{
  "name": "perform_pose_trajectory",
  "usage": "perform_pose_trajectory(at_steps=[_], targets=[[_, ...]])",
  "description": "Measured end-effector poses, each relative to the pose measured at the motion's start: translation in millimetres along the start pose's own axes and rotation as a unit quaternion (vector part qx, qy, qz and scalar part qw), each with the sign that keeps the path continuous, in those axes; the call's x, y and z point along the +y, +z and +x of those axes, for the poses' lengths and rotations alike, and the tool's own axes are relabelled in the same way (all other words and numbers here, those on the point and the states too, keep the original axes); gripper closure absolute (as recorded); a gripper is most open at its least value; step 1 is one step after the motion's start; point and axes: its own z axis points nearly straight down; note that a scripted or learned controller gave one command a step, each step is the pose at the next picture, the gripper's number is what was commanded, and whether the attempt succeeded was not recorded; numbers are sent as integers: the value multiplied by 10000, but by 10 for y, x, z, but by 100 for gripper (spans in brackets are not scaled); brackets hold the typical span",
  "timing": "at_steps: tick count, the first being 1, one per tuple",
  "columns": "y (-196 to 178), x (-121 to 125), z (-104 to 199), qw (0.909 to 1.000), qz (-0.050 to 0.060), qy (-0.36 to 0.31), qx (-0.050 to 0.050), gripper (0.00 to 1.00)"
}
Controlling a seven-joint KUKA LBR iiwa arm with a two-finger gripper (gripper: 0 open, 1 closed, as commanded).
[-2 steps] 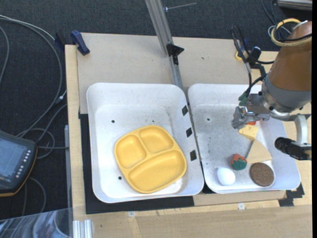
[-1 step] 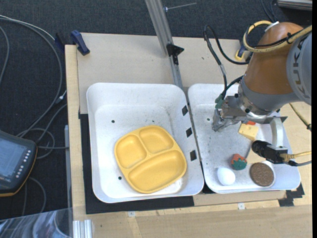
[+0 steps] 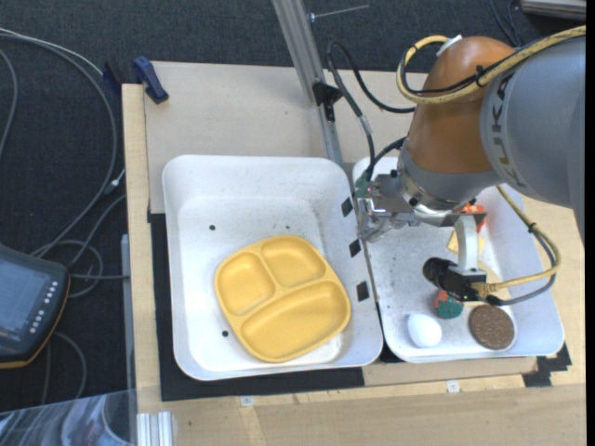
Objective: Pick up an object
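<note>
The arm reaches in from the right, its orange band above the wrist, bent down over the right bin (image 3: 548, 328); the gripper (image 3: 372, 207) sits low at that bin's left wall, and whether it is spread or closed cannot be told. One yellow divided plate (image 3: 282, 296) lies flat in the left bin (image 3: 186, 184), long axis slanting. The right bin holds one white egg (image 3: 425, 330), one brown disc (image 3: 491, 327)

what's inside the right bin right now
Near the right bin's front edge lie a white egg-shaped object, a brown disc and a small teal item. The arm covers its back part.
</note>
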Motion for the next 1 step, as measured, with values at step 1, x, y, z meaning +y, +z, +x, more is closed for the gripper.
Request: perform_pose_trajectory(at_steps=[1], targets=[[-75, 58, 637, 10000, -8, -6, 3, 100]])
